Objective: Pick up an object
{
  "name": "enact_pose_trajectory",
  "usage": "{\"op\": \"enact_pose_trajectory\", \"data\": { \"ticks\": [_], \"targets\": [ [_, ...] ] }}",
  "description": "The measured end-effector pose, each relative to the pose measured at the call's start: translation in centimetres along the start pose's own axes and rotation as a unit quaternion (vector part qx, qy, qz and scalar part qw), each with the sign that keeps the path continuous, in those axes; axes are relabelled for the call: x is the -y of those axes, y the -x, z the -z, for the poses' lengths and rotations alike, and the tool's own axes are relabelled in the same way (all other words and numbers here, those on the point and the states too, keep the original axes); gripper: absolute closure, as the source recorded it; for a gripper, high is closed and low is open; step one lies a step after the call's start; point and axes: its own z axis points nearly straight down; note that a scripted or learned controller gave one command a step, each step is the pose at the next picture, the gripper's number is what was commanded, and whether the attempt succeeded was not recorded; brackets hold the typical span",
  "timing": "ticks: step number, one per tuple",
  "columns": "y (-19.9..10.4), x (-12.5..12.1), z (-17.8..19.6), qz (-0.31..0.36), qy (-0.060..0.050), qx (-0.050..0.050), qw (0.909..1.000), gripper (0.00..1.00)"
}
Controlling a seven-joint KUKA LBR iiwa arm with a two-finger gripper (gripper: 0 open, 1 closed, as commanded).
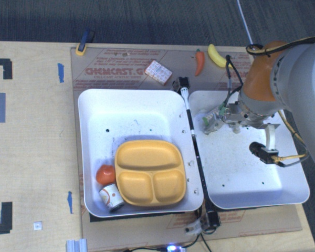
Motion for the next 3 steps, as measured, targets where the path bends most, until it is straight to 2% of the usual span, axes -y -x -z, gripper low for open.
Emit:
{"op": "enact_pose_trajectory", "data": {
  "ticks": [1,2,3],
  "targets": [
    [4.7,-5.1,0.0,0.000,0.000,0.000,1.0000,0.00],
    [4.6,1.0,0.0,-0.001,-0.001,0.000,1.0000,0.00],
    [4.6,0.9,1.0,0.000,0.000,0.001,1.0000,1.00]
  ]
}}
